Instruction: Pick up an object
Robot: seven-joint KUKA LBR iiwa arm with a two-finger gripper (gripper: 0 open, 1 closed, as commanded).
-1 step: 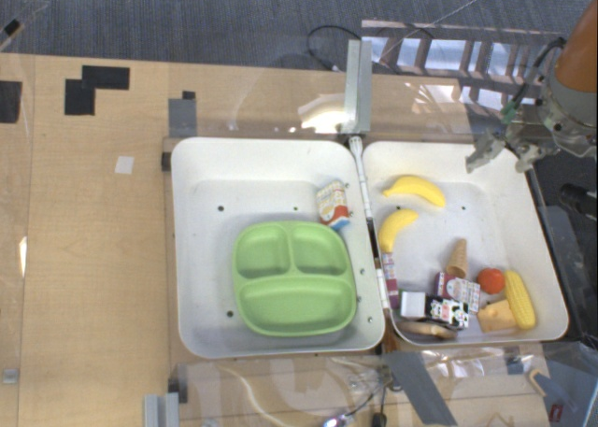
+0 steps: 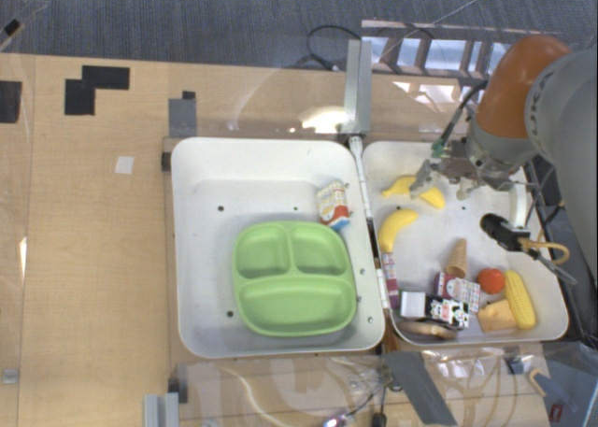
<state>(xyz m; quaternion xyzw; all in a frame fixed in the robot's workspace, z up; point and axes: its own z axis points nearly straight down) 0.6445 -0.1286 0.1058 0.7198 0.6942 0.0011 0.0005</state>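
The hand (image 2: 437, 169) hovered over the far end of the right bin (image 2: 558, 327), above two yellow pieces (image 2: 416, 192). Whether it was spread or pressed together could not be told. Risk: closing between the pieces, or nudging one aside, would leave it without an object.

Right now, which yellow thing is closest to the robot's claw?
The small yellow piece at the top of the right bin, beside the gripper. The banana and corn lie lower down.
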